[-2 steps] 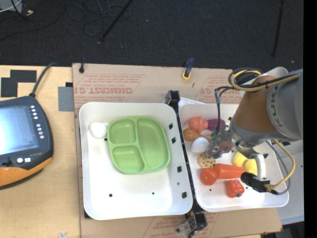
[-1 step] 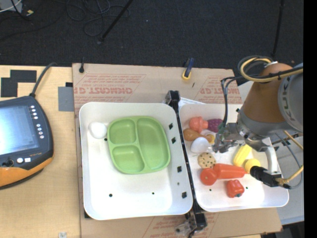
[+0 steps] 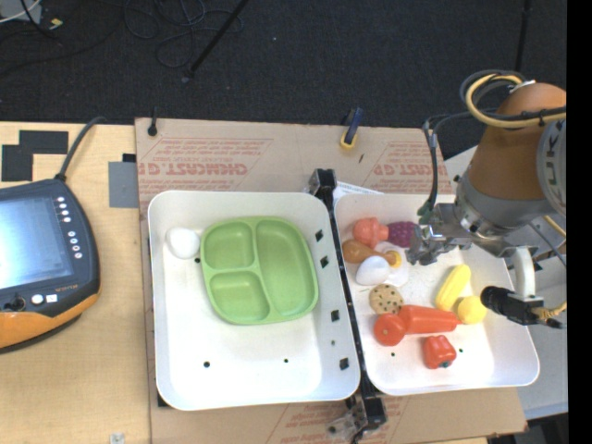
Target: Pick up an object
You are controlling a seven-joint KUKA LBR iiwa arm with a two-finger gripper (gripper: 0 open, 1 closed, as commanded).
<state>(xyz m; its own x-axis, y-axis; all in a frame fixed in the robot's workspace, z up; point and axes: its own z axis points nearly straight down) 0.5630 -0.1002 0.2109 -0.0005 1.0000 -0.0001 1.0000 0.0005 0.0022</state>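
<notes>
The right bin [image 3: 504, 363] holds several toy foods: a pink piece [image 3: 370, 230], a purple piece [image 3: 403, 233], an orange-brown piece [image 3: 356, 251], a white egg [image 3: 373, 270], a cookie [image 3: 386, 298], a red-orange carrot [image 3: 425, 319], a red pepper [image 3: 438, 351], a yellow banana [image 3: 452, 285] and a yellow lemon [image 3: 471, 310]. My gripper [image 3: 427, 248] hangs low over the bin's upper middle, just right of the purple piece and the egg. Nothing shows between its fingers.
The left bin [image 3: 185, 359] holds a green divided tray [image 3: 257, 270] and a small white ball [image 3: 183, 241]. A black divider [image 3: 335, 276] separates the bins. A teach pendant [image 3: 42, 257] lies at far left. A blue-yellow clamp [image 3: 351, 129] sits on the cardboard behind.
</notes>
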